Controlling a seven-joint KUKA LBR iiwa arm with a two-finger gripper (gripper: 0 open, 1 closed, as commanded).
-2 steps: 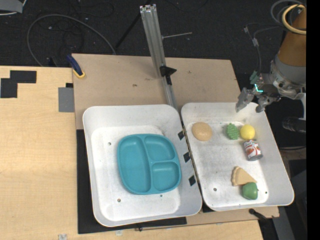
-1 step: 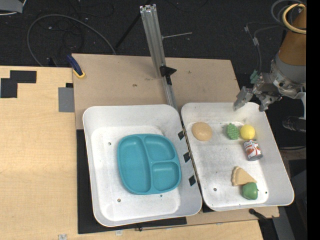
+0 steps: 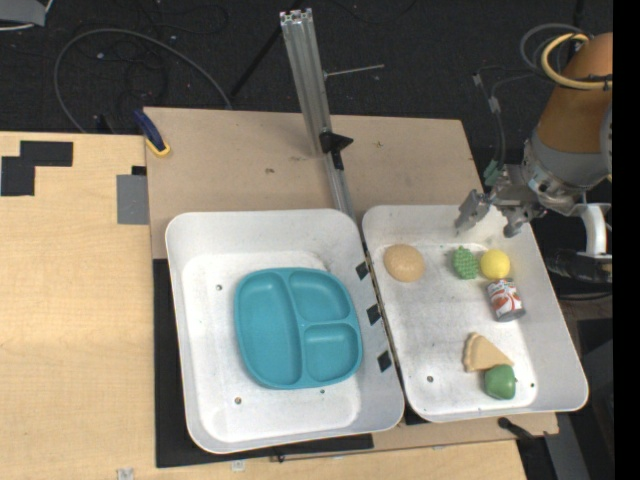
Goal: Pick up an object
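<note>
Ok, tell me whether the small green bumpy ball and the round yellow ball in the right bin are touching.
Touching, as far as the camera view shows: the small green bumpy ball sits directly against the round yellow ball, with no strip of white bin floor visible between them.

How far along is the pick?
Nothing looks picked yet. The hand is open over the right bin's far edge, with nothing between its fingers. The bun, lemon, can and other items lie in the bin. Grasping and lifting remain.

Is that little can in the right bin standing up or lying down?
Lying down: the can shows its long side, resting on the right bin floor below the yellow ball.
</note>
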